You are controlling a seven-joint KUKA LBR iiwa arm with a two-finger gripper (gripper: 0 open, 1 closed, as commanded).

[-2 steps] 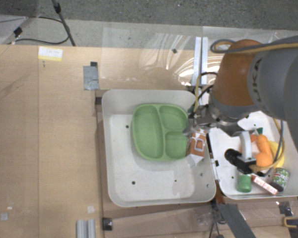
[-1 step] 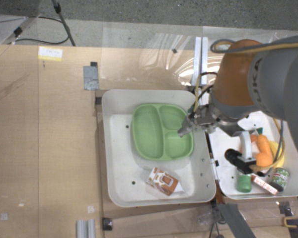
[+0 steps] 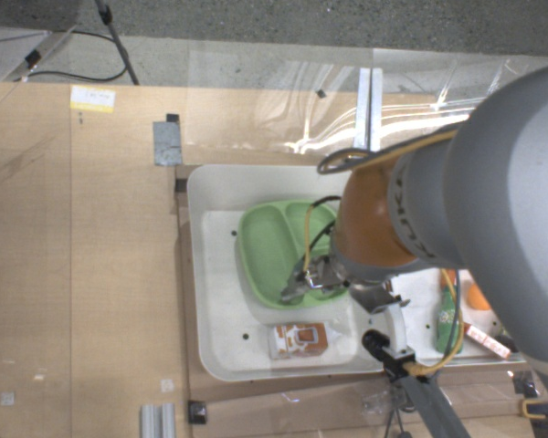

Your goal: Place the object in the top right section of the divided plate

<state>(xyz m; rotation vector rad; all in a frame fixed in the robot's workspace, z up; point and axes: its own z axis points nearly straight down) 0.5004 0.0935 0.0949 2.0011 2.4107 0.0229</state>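
Over the plate: your hand (image 3: pixel 303 281) hangs at the green divided plate's (image 3: pixel 269 249) right side.
Hand state: you cannot tell.
Object: brown packet (image 3: pixel 299 339) lies in the white bin (image 3: pixel 210 272), just below the plate.
Arm: orange band (image 3: pixel 370 217) covers the plate's right part.

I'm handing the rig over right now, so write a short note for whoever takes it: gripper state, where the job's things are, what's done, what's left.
Gripper: low over the right part of the green divided plate; the arm's bulk hides much of it, and nothing can be seen held in it.
Plate: in the left white bin, its right side covered by the arm.
Brown packet: lying flat on the bin floor just below the plate, apart from the gripper.
Done: no object seen in a plate section.
Left: get the object into the top right section; that section is hidden, so check it first.
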